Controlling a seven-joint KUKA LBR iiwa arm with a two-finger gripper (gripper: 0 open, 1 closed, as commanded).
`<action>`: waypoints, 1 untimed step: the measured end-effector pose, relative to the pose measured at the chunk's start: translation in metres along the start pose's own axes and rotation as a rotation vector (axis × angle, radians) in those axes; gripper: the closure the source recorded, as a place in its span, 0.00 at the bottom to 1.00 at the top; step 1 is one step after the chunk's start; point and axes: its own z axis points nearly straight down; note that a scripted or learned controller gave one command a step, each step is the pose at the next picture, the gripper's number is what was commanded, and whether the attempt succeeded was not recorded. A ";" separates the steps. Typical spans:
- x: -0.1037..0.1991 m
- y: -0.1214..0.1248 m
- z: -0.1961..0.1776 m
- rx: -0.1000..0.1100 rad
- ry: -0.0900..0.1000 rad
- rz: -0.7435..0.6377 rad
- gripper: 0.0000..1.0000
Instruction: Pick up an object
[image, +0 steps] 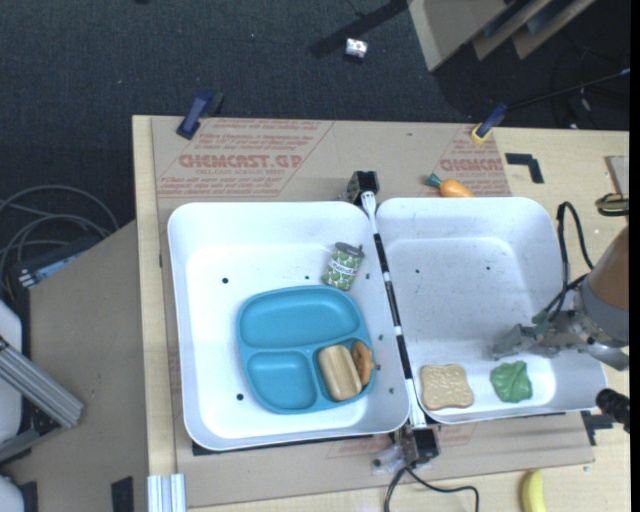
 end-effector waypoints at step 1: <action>-0.001 0.000 -0.010 -0.002 -0.003 0.001 1.00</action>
